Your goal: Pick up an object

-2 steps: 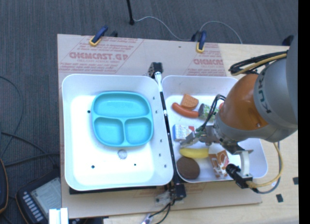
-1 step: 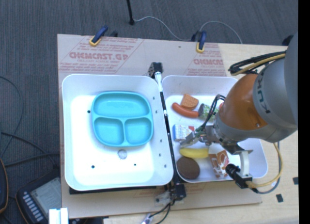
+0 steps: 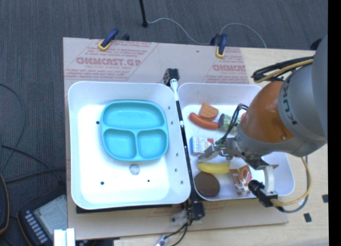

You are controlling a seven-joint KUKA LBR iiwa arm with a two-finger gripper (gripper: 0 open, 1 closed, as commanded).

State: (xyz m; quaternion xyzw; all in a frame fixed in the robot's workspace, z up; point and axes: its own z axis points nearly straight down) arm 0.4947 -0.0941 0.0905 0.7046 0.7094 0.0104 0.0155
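Note:
My gripper (image 3: pixel 217 150) hangs low over the middle of the right bin (image 3: pixel 285 178), under the orange wrist band. It sits just above a yellow banana (image 3: pixel 214 167) and beside a blue-and-white packet (image 3: pixel 197 144). A red sausage (image 3: pixel 203 121) and a toast slice (image 3: pixel 209 112) lie at the far end of that bin, with a small green item (image 3: pixel 225 120) next to them. A brown round cookie (image 3: pixel 207 185) and a red-and-white piece (image 3: pixel 242 178) rest near the front wall. The arm hides the bin's right part.
The left bin (image 3: pixel 85 149) holds a light blue divided plate (image 3: pixel 134 130). A black-and-white tool (image 3: pixel 176 88) lies along the ridge between the bins. Clamps (image 3: pixel 108 38) and cables sit at the board's far edge.

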